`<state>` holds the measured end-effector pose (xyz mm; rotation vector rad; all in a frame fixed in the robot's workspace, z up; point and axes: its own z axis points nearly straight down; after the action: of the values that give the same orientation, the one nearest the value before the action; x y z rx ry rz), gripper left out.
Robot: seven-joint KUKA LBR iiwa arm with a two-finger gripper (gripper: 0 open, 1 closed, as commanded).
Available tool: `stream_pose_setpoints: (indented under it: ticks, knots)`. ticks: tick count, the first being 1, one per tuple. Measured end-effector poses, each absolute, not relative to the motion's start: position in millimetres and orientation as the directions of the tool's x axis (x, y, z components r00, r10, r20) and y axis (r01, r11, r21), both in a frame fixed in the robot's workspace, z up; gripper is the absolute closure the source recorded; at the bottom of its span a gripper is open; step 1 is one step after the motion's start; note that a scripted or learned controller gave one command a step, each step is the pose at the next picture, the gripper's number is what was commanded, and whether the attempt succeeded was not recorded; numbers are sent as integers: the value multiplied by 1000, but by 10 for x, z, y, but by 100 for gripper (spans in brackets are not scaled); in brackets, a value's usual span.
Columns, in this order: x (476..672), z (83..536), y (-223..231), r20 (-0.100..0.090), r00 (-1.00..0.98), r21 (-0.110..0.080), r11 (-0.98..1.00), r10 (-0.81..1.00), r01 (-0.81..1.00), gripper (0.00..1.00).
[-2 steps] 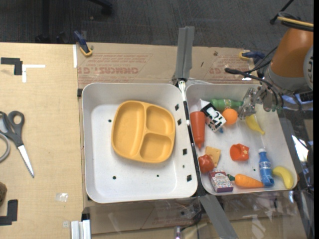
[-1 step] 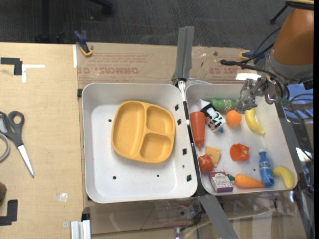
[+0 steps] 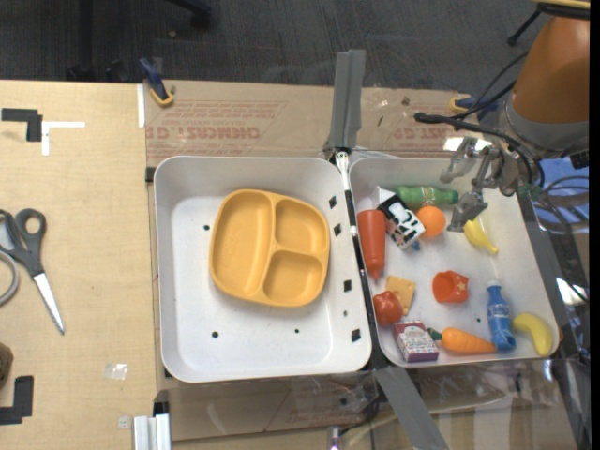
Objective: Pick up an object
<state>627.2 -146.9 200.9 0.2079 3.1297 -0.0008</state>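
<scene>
My gripper (image 3: pixel 472 193) hovers over the back of the right bin (image 3: pixel 536 251), fingers apart with nothing between them. Just below its lower finger lies a small yellow banana (image 3: pixel 480 237). To its left sit an orange ball (image 3: pixel 431 220) and a green bottle (image 3: pixel 427 195). Further left are a black-and-white toy (image 3: pixel 404 224) and a long red-orange vegetable (image 3: pixel 372 242). Toward the front lie a red tomato (image 3: pixel 451 287), a blue bottle (image 3: pixel 498 317), a carrot (image 3: pixel 466 342), a pink box (image 3: pixel 416 340) and a second yellow fruit (image 3: pixel 534 333).
The left bin (image 3: pixel 183 279) holds a yellow divided plate (image 3: pixel 270 247). Scissors (image 3: pixel 36 261) lie on the wooden bench at the far left. A grey divider bar (image 3: pixel 348 101) stands behind the two bins. Cables hang along the right side.
</scene>
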Motion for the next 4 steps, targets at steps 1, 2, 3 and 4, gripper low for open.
stream_pose_setpoints:
  ticks: [1, 2, 3, 4]
  knots:
    - [5753, 950, -1651, -3, -999, 0, 999, 32, 32, 0]
    - [6388, 938, -1319, -6, -991, 0, 991, 135, 135, 0]
    - [5675, 925, -1366, -3, -976, 0, 976, 219, 219, 0]
    - [4975, 925, -1793, -4, -989, 0, 989, 149, 149, 0]
